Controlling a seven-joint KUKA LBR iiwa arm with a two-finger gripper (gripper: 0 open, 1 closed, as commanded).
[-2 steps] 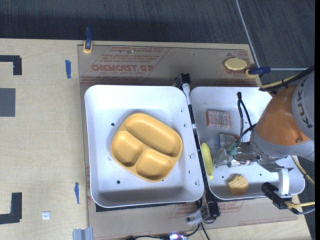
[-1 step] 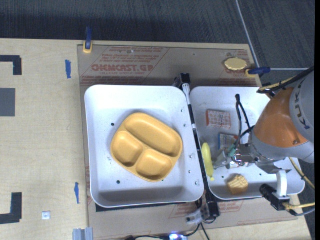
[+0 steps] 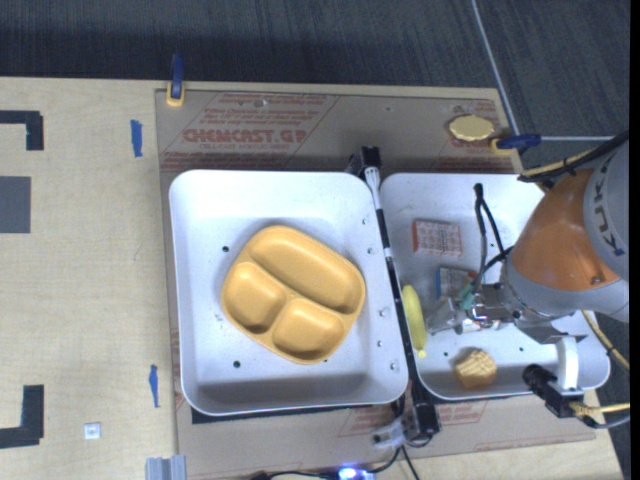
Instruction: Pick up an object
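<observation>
The banana (image 3: 413,320) lies in the right bin (image 3: 505,190), tight against its left wall, standing long-ways from top to bottom in the camera view. It looks like a toy. It is probably light, stiff and a bit slippery. A good place to take hold would be across its thin middle, though the wall beside it leaves little room on that side.

The gripper (image 3: 462,306) is down in the same bin, just to the right of the banana. Wires and dark parts hide its tip, so nobody can tell if it is released or clenched, or if it has anything.

Near it lies one bumpy tan lump (image 3: 476,367), like a small bun or cookie. It looks light and easy to pinch from both sides. There is also one flat card with red print (image 3: 436,237) higher up in that bin. Flat things like that are hard to lift.

The left bin (image 3: 190,268) has one big yellow tray (image 3: 292,291) with three dips in it. It looks wide and smooth, so it may be too big to pinch except at its edge.

There are two bins on the counter (image 3: 80,268). One small gold disc (image 3: 471,128) sits on the brown board behind them.
</observation>
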